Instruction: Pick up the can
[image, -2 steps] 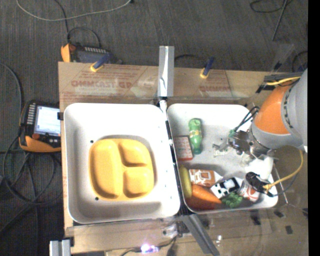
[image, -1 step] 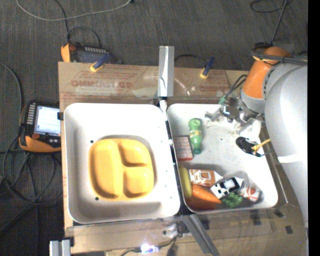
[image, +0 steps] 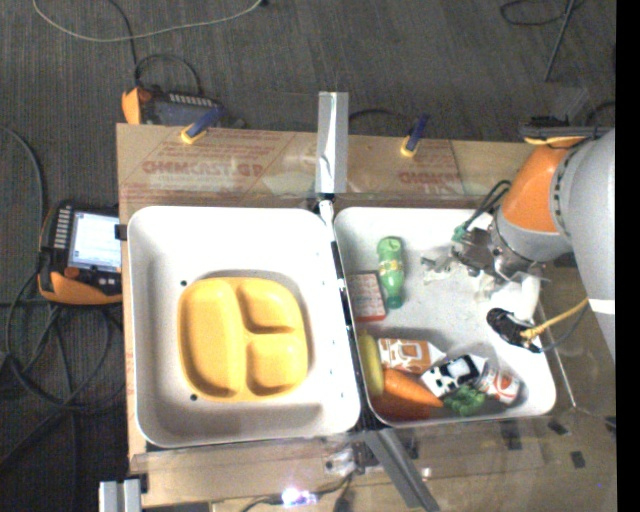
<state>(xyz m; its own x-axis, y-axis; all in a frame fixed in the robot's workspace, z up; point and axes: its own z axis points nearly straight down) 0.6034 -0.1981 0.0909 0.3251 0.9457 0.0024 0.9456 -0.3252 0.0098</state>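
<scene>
Parked with gripper well apart from the can, likely ahead of an approach, its opening impossible to tell.

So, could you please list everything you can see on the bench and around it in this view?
Bins: two, white, side by side on the bench.
Tray: one, yellow, compartmented, in the left bin.
Bottle: one, green, lying in the right bin's upper part.
Packet: one, reddish, beside the bottle at the bin's left wall.
Banana: one, yellow, lower left of the right bin.
Carton: one, orange and white, next to the banana.
Carrot: one, orange, along the near wall.
Can: one, red and white, lower right corner.
Pendant: one, orange-cased, left of the bench.
Gripper: one, over the right bin's upper right.
</scene>
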